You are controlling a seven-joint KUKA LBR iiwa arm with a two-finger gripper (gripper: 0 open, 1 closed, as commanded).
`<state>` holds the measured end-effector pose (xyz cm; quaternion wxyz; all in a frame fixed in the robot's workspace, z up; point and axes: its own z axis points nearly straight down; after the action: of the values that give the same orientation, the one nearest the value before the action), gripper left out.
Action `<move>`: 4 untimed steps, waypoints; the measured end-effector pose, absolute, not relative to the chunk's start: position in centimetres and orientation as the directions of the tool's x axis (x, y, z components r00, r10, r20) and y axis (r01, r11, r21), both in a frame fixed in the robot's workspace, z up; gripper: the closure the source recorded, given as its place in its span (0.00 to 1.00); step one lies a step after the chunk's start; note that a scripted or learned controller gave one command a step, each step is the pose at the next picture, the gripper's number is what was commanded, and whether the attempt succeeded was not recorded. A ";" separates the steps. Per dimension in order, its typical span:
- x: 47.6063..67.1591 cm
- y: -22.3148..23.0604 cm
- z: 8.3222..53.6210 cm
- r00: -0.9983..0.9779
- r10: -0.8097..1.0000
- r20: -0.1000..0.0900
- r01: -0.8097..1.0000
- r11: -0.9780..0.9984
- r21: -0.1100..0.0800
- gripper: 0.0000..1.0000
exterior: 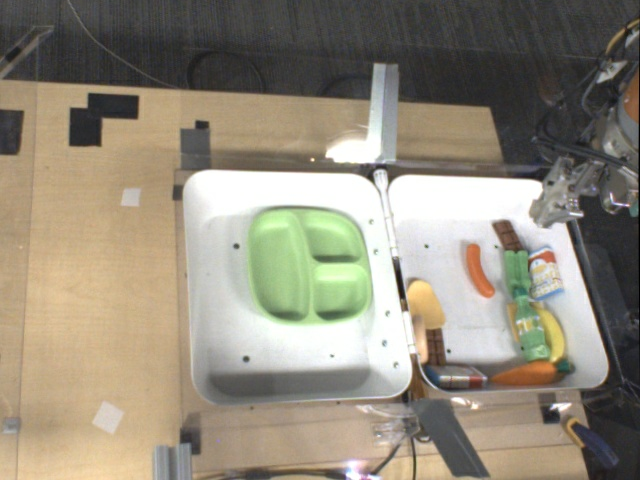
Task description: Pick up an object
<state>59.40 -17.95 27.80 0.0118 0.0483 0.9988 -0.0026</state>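
Note:
My gripper (556,200) hangs over the far right corner of the right bin (440,203), with nothing visible in it. Below it in that bin lie a brown chocolate bar (507,235), an orange sausage (480,270), a green packet (516,273) and a small white, blue and red can (545,274). Nearer the front are a banana (549,334), a carrot (522,374), a pale wooden spoon (425,303) and a red and dark pen-like item (460,376). The nearest object to the gripper is the chocolate bar, a little to its left and lower.
The left bin (215,298) holds a green divided plate (306,264). A metal post (384,113) stands behind the seam between the bins. Cables and arm parts (610,118) crowd the upper right. The wooden bench (90,298) stretches to the left.

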 end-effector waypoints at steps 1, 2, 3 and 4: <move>59.3 -17.7 27.2 -0.996 0.094 -0.012 0.094 0.996 -0.001 0.00; 56.0 -14.9 12.5 -1.000 0.025 0.002 0.025 1.000 0.002 0.00; 58.0 -14.5 8.9 -0.995 0.102 -0.014 0.102 0.995 0.000 0.00; 56.3 -10.4 9.0 -0.985 0.174 -0.016 0.174 0.985 0.001 0.00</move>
<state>56.33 -10.42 9.03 0.0080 0.0871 0.9962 0.0000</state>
